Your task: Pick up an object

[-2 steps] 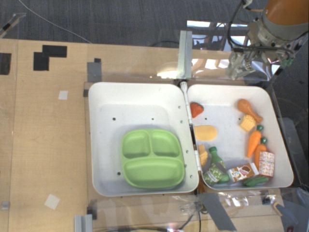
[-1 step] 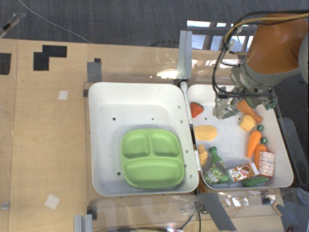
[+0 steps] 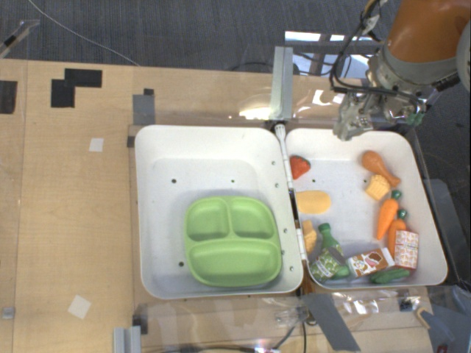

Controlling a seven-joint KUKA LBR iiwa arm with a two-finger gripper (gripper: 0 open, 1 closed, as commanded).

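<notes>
Hand [image 3: 352, 126] hovers over the right bin's [image 3: 335, 169] back edge, nothing visibly in it; can't tell its state. Nearest isolated target: drumstick [image 3: 379, 166] near the back right corner. I'd centre over it and descend straight, avoiding the corn [image 3: 377, 188] beside it.

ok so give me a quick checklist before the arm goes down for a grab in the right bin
1. Gripper over the right bin: ok, at its far rim.
2. Gripper above a target: not ok, bare bin floor beneath; nearest item is the drumstick.
3. Jaws state: cannot tell.
4. Nothing carried already: cannot tell.
5. Isolated items available: ok, the red piece and yellow piece lie apart from others.
6. Near-corner cluster around the green bottle: not ok, items crowded and touching.
</notes>
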